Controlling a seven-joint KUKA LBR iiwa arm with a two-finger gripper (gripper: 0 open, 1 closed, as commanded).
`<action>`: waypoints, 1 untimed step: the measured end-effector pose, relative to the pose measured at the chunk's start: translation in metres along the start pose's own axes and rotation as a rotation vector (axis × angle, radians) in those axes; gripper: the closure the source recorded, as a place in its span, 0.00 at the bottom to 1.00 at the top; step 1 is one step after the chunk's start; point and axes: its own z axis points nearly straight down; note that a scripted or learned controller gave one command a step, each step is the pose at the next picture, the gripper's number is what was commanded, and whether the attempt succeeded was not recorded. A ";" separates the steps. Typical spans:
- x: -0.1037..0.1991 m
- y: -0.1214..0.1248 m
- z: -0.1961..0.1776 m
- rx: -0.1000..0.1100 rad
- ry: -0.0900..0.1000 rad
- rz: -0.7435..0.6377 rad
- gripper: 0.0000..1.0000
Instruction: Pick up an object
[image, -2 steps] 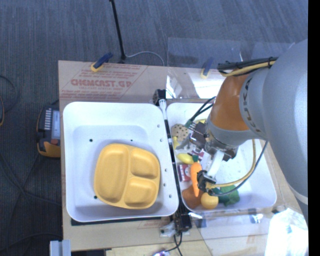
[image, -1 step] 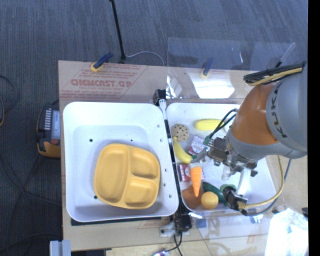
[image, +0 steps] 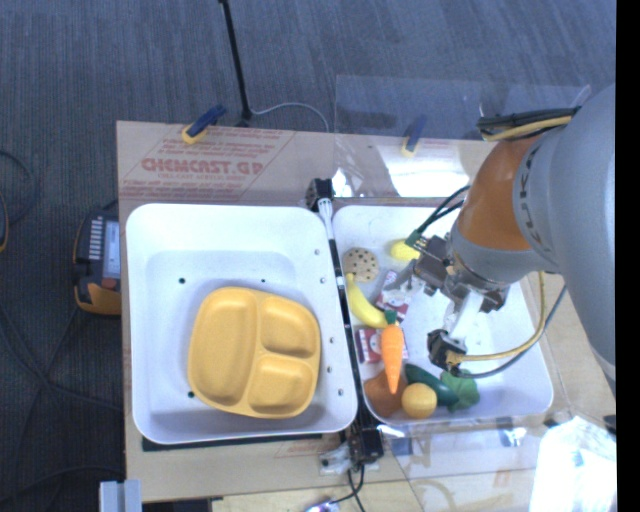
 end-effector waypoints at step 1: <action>-0.011 0.048 0.085 -0.008 0.015 0.297 0.00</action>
